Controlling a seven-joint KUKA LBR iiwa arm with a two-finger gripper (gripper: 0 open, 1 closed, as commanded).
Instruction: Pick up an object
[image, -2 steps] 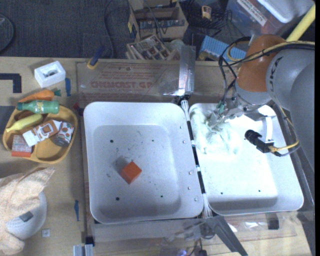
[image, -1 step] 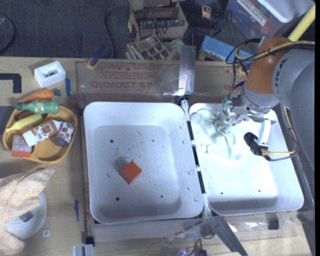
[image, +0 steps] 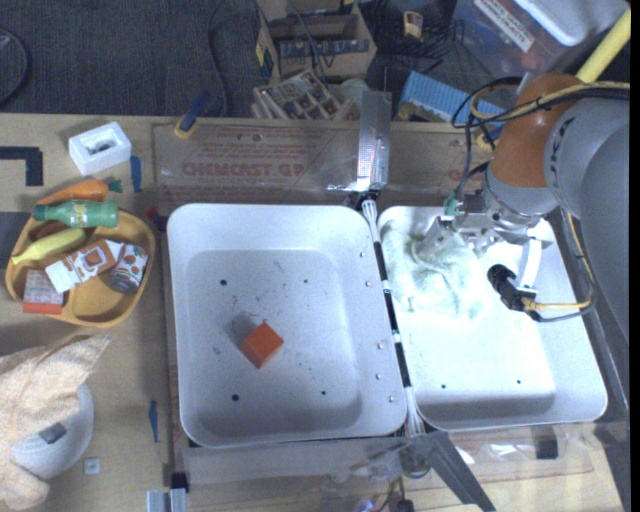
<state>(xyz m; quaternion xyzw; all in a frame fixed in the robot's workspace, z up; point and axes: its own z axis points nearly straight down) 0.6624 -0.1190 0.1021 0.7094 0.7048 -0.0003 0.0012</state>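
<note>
- Camera view: orange block (image: 263, 343) lies loose in the left bin (image: 200, 240), alone, well apart from the arm.
- Gripper (image: 455, 232) is low at the right bin's (image: 560, 390) far end, over a pale crumpled cloth-like thing (image: 440, 280), probably trying there.
- Whether it is spread or pinching anything: cannot tell.

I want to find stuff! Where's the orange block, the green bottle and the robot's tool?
orange block (image: 263, 345): camera view, top face.
green bottle (image: 82, 214): camera view, middle of its body.
tool (image: 447, 238): camera view, between its fingertips, over the right bin.
</note>
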